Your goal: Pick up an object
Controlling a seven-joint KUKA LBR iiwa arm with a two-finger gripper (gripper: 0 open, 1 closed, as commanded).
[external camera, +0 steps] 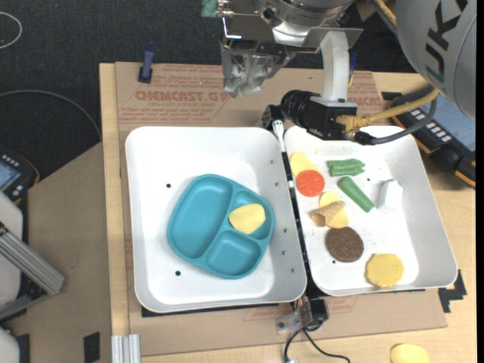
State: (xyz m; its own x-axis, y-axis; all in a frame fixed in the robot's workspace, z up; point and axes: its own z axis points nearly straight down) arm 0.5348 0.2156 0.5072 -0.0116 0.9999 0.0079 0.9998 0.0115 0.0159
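Pincer: mine (pixel 243 78) hung at the upper middle of the frame, above the cardboard (pixel 181 93) behind the two bins; whether it was released or clenched I could not tell, and nothing showed in its grip.
Left bin: this bin (pixel 151 157) held a blue divided plate (pixel 198 229) with a pale yellow lump (pixel 247 218) in its right-hand compartment.
Right bin: this one (pixel 423 203) held the likely targets, a red disc (pixel 309 182), two green pieces (pixel 346 167) and (pixel 355 193), a brown round (pixel 344 243), and a yellow round (pixel 384 270) near the lower edge.
Handling: these looked to me like toy food, light and stiff, probably smooth enough to slip. The green stick would suit a grip across its narrow width; the flat rounds would need taking by their edges.
Hard to read: the small pieces (pixel 330 212) beside the red disc crowded together, and a pale grey thing (pixel 387 193) barely stood out against the bin.
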